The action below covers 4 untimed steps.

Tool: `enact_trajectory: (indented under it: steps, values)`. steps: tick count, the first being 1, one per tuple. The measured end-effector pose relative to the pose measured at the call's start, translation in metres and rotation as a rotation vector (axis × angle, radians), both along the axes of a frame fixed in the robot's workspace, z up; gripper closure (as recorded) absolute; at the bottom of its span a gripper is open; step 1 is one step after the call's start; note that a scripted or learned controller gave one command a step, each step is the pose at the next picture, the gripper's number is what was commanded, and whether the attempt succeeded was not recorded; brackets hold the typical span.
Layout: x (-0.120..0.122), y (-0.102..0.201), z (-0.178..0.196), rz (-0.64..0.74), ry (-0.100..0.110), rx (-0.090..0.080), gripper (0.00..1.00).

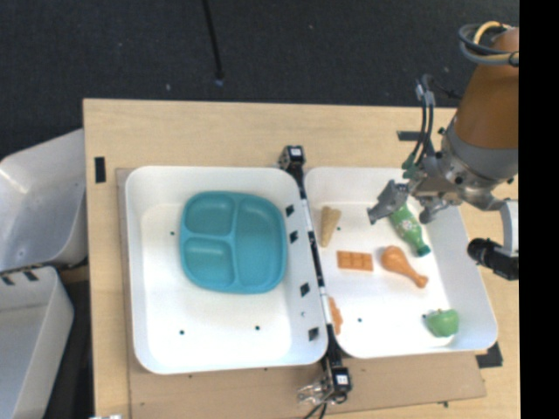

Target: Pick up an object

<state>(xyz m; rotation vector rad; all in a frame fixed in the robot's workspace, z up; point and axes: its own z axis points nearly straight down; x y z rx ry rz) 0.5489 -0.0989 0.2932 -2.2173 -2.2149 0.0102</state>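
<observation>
We take the green bottle (409, 227) as our landmark; it lies tilted in the right bin (349, 343), toward its far right part. The tool (403, 201) hangs right above the bottle's upper end, and we cannot tell how it is set or whether it grips anything. Just below the bottle lies an orange drumstick (403, 265); left of that, an orange waffle piece (354, 261). Farther left of the bottle sits a tan cone (329, 224). Well below it, a green fruit (442, 323) rests near the bin's corner. The left bin (166, 339) holds a teal divided plate (234, 241).
</observation>
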Motion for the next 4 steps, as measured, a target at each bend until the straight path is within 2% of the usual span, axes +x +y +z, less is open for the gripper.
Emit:
enact_trajectory:
  steps: [1, 2, 4]
  values:
    - [0.002, 0.0, 0.006, 0.003, -0.012, -0.001, 0.0]
    - [-0.001, -0.004, -0.037, 0.0, -0.008, -0.003, 0.0]
    - [0.005, 0.003, -0.155, -0.001, -0.004, -0.002, 0.0]
